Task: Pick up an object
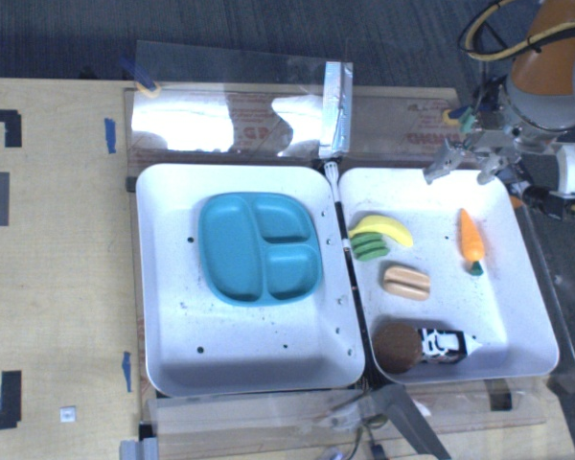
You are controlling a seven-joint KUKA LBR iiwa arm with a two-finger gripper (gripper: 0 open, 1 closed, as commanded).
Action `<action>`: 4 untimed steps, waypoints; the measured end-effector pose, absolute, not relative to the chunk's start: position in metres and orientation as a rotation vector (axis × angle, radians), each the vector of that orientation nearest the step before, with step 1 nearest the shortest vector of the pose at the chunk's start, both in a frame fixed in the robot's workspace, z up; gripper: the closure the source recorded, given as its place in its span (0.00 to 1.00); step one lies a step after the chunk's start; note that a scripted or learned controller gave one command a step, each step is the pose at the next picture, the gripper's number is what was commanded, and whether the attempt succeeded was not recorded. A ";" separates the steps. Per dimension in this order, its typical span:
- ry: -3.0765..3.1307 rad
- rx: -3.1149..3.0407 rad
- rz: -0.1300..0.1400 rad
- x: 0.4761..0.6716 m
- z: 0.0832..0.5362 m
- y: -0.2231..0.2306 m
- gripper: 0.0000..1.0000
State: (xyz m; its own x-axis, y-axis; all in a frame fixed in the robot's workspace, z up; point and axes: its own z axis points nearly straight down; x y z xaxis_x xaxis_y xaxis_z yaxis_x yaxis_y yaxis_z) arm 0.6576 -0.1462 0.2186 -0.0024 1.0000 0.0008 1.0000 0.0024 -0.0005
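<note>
Carrot (471,239) lies at three o'clock in your right bin (527,353), nearest the gripper (467,165), whose fingers spread wide and empty over the one o'clock rim. Banana (382,230) and hot dog (405,282) lie apart; descending slightly off-centre could roll the carrot away.

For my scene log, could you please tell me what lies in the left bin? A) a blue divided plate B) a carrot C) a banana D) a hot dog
A: the blue divided plate lies in the left bin.
</note>
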 end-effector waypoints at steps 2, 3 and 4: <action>-2.259 -2.175 -0.026 0.627 0.089 -0.209 0.00; -2.267 -2.179 -0.017 0.627 0.100 -0.212 1.00; -2.376 -2.034 0.020 0.662 0.085 -0.188 1.00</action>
State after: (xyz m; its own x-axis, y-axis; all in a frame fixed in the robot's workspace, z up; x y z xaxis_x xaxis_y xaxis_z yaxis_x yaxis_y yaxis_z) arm 0.6624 -0.1876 0.0845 -0.1542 0.9880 0.0017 0.9879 0.1542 -0.0187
